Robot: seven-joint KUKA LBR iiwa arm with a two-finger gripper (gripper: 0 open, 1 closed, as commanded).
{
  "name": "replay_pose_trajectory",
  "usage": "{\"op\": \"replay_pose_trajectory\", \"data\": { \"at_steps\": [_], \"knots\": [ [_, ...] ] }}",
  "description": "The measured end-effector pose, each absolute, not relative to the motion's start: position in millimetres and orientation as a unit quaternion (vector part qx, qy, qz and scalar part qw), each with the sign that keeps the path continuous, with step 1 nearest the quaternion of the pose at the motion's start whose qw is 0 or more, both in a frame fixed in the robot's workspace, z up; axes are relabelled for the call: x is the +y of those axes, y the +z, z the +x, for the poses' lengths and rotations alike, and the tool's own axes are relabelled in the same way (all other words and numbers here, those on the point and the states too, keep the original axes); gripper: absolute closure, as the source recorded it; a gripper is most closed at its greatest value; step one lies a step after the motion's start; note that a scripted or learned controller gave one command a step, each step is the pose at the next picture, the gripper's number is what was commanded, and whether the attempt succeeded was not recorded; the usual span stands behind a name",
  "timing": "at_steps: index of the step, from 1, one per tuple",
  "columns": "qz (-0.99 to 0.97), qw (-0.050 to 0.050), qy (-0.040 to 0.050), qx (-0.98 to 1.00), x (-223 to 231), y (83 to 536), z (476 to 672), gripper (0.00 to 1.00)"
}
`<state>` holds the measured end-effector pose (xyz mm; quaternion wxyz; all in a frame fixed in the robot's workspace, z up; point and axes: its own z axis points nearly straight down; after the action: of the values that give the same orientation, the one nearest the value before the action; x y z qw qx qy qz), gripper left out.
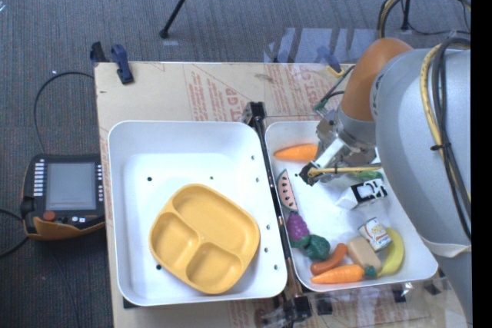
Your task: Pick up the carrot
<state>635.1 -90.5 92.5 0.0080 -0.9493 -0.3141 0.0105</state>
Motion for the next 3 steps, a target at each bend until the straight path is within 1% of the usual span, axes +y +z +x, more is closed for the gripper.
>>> {"op": "replay_pose_trajectory", "data": {
  "at_steps": [1, 2, 3],
  "knots": [
    [-0.949, 0.008, 0.0113, -0.315, -90, 92, 634.7, 0.0],
    [-0.979, 0.008, 0.0093, -0.202, -87, 86, 632.1, 0.0],
    [-0.995, 0.005, 0.0065, -0.102, -86, 85, 590.7, 0.0]
  ]
}}
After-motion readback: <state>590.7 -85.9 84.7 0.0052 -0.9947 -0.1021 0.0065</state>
